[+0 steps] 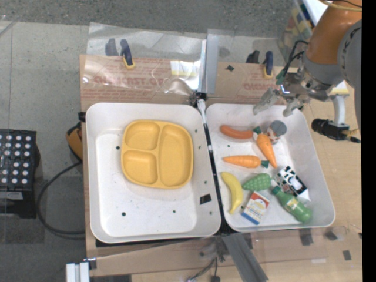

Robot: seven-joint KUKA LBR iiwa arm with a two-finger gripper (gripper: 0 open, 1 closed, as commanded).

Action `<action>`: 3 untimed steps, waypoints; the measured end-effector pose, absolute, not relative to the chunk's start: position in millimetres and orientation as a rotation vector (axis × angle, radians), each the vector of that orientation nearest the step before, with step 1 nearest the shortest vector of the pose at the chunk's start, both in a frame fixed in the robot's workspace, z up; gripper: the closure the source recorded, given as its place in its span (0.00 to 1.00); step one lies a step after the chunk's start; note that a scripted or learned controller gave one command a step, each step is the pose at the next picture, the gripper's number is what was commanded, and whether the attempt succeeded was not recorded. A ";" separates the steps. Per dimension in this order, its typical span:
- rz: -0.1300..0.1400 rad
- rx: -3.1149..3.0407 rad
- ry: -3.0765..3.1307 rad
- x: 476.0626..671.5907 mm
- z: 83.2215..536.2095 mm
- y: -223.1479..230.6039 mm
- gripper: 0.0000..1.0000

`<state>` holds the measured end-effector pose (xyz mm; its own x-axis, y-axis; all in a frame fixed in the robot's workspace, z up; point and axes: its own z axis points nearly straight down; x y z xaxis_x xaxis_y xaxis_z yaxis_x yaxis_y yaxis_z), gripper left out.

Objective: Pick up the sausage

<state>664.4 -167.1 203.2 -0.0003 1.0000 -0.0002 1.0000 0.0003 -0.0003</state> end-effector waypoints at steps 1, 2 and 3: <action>0.006 -2.318 -2.125 675.5 96.6 -111.4 0.00; 0.014 -2.320 -2.128 675.4 106.7 -112.9 1.00; 0.001 -2.399 -2.032 678.1 193.6 -52.1 1.00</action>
